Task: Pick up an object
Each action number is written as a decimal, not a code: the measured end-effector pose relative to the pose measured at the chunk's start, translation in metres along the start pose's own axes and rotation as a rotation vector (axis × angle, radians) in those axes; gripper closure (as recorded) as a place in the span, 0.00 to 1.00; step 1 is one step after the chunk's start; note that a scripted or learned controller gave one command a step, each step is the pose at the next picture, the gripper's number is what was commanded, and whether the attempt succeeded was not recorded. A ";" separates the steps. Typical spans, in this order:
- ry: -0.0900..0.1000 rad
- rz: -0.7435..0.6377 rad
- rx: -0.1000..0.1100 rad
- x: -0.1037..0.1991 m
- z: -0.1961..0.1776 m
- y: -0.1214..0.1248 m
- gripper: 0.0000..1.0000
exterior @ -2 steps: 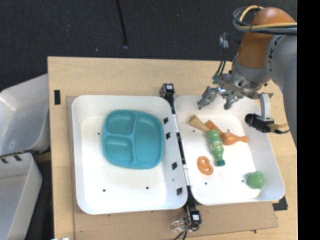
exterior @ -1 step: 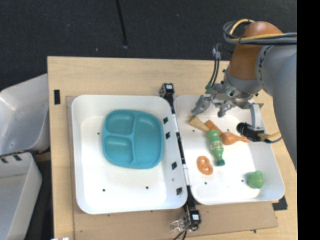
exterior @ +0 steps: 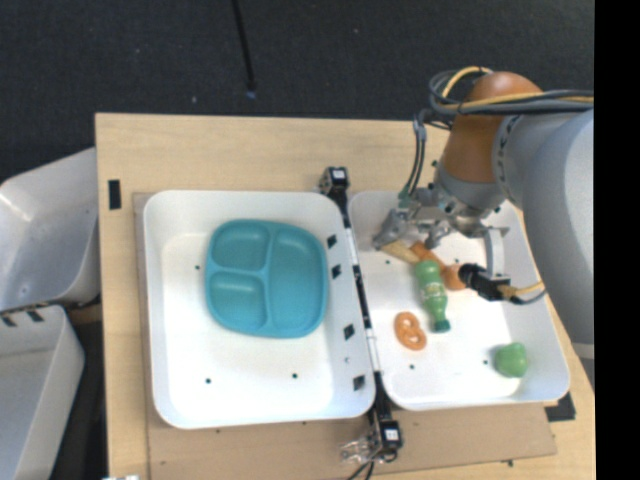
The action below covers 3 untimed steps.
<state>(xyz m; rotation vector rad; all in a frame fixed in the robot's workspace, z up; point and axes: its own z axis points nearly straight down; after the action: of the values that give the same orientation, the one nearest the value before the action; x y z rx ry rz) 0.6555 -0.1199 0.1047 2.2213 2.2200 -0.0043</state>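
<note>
Claw [exterior: 412, 236] low over right bin [exterior: 470, 393], near green bottle [exterior: 433, 295]; teal tray [exterior: 267, 276] in left bin [exterior: 180, 388].

The desk [exterior: 230, 153] is a pale wooden board, lit evenly from above. Beyond its far edge lies a dark, speckled floor [exterior: 150, 38], and a thin black cable [exterior: 240, 38] runs across it toward the desk's far edge. Left of the desk stand white plastic containers [exterior: 45, 233], one behind the other, the nearer one [exterior: 35, 393] reaching the lower left corner.
</note>
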 end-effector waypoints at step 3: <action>0.002 -0.002 -0.008 -0.001 -0.143 -0.003 1.00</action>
<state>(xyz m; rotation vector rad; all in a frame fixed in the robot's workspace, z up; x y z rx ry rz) 0.6522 -0.1202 0.2473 2.2154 2.2196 0.0065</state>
